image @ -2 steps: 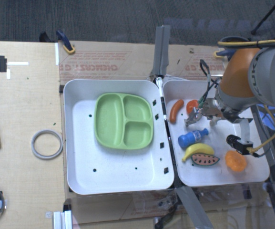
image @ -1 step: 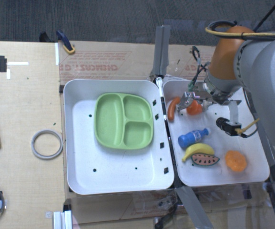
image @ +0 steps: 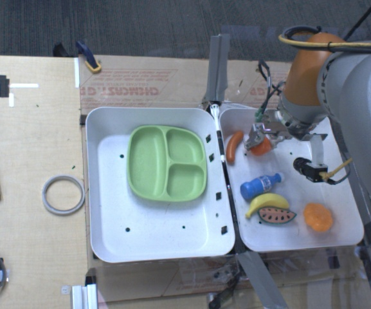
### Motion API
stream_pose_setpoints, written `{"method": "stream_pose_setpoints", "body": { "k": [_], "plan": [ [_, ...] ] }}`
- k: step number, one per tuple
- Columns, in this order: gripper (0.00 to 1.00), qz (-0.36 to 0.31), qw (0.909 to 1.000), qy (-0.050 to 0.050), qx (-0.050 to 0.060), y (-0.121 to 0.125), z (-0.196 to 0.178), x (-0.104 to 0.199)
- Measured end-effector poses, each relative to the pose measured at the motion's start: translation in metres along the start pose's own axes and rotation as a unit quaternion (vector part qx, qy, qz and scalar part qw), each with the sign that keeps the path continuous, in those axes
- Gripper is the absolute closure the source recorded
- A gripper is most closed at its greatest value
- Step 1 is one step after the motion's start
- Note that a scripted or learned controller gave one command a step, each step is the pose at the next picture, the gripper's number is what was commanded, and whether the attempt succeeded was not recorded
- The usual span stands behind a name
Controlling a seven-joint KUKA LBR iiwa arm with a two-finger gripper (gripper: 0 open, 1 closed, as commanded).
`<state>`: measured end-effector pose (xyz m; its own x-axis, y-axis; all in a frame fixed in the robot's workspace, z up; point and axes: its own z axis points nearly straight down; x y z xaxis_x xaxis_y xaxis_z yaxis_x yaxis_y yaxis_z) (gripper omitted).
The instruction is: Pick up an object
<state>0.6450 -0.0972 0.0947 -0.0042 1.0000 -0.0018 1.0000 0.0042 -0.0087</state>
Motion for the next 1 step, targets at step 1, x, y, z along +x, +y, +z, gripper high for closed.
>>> {"method": "stream_pose_setpoints", "body": {
  "k": [1],
  "plan": [
    [1.00,0.001,1.0000,0.000,-0.002,-0.0058,-0.1514,0.0471]
  ]
}}
